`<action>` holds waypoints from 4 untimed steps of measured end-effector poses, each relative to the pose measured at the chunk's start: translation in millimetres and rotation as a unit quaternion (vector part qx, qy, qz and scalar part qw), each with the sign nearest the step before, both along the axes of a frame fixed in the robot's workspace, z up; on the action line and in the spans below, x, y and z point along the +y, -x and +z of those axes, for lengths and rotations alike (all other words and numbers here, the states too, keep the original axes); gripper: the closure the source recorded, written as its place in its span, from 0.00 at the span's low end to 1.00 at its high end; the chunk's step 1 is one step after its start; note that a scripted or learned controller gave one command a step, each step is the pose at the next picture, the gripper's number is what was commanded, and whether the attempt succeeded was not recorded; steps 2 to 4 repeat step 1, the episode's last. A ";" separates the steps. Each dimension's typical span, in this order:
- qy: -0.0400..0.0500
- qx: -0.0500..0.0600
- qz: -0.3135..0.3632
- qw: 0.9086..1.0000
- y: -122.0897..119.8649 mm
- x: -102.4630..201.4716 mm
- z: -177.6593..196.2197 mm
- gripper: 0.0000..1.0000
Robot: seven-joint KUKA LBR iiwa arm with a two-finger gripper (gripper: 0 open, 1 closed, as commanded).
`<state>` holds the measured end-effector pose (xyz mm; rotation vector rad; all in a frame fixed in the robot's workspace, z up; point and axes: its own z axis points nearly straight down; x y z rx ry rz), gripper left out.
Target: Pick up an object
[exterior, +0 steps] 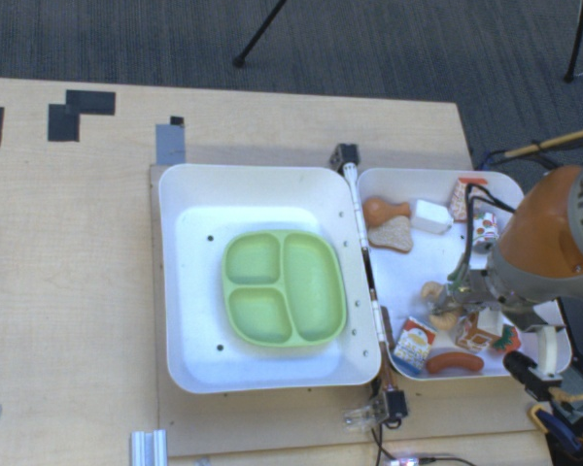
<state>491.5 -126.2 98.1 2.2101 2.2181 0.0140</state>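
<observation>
Orange-banded and grey, the KUKA arm (554,231) hangs low over the right bin (394,284), its end effector (457,297) down among the toy food; whether it is apart or clamped cannot be told from this angle. Nothing is visibly lifted, so the pick looks not yet done: a grasp and a raise are probably left. Candidates lie all around the end effector: a small tan piece (431,290) just beside it, a red sausage (454,362) and a printed packet (414,343) toward the bin's near edge, a bread slice (393,234), a drumstick (382,208) and a white block (431,216) toward its far edge. Across the bins' shared wall, the left bin (189,289) holds a green divided plate (283,288). Both bins sit on a pale wooden bench (68,260) marked with dark tape; beyond it lies grey carpet (175,17), crossed by thin stand legs (272,17).
</observation>
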 end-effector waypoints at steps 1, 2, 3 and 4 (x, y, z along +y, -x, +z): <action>-0.001 0.004 0.001 1.000 3.2 62.3 134.1 1.00; -0.001 0.004 0.001 1.000 3.2 62.3 134.1 1.00; -0.001 0.004 0.001 1.000 3.2 62.3 134.1 1.00; -0.001 0.004 0.001 1.000 3.2 62.3 134.1 1.00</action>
